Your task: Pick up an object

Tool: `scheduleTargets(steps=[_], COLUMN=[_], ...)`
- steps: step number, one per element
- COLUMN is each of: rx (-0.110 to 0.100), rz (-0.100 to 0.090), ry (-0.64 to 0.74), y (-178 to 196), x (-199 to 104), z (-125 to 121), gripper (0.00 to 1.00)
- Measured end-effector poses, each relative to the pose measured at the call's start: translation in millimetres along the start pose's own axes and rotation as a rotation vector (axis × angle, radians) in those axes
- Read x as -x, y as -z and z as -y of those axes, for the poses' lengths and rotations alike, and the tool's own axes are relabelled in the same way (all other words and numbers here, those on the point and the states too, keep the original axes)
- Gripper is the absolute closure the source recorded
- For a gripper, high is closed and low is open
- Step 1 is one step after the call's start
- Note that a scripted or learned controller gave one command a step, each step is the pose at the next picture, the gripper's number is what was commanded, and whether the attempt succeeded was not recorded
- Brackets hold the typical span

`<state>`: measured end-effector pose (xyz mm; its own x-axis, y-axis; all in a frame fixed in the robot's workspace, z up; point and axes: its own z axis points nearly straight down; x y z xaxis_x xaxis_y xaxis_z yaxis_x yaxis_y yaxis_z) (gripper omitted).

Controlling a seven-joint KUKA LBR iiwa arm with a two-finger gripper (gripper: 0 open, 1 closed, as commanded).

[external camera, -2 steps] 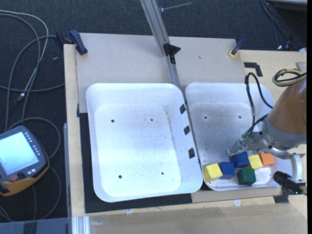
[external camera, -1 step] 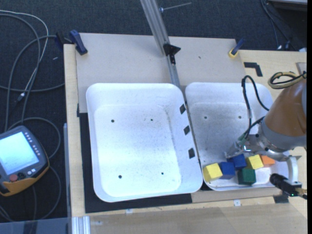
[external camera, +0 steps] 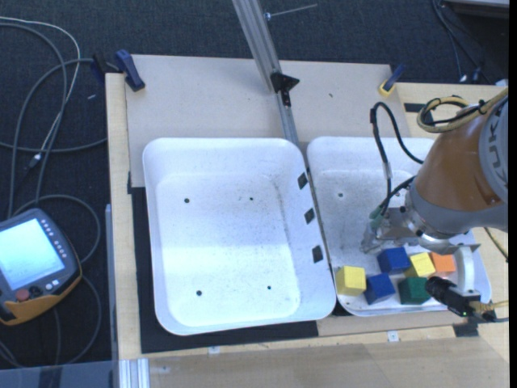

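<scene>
Nearest the bench's front edge, the blocks crowd the front end of the right bin [external camera: 355, 156]. A yellow block [external camera: 351, 280] sits closest to the wall shared with the left bin [external camera: 218, 233]; a dark blue block [external camera: 379, 288] lies just beside it and a green block [external camera: 414, 290] beside that. Slightly farther back are another blue block [external camera: 393, 259], a second yellow block [external camera: 422, 264] and an orange block [external camera: 443, 262], all bunched together and some touching.

The gripper [external camera: 380, 237] hangs just behind this cluster, low over the bin floor, at the far edge of the blue block in the back row. Whether its fingers are spread or closed I cannot tell (the wrist and its cabling mask them), and nothing can be seen between them.

The main risk, as I judge it, is the crowding: a finger coming down may land on top of a block instead of beside it, or wedge between two neighbours and shove them apart without closing on either. A grip on a block's corner may also slip on the lift. The front rim is close, so a pushed block could jam against it. The left bin beyond holds no candidates.
</scene>
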<state>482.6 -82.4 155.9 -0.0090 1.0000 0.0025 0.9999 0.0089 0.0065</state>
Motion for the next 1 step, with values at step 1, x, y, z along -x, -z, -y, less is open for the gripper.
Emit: scheduleTargets(steps=[1], rx=[-0.005], rz=[0.006], ry=[-0.013], y=[-41.7], x=[78.7], z=[-46.5], gripper=[1.00])
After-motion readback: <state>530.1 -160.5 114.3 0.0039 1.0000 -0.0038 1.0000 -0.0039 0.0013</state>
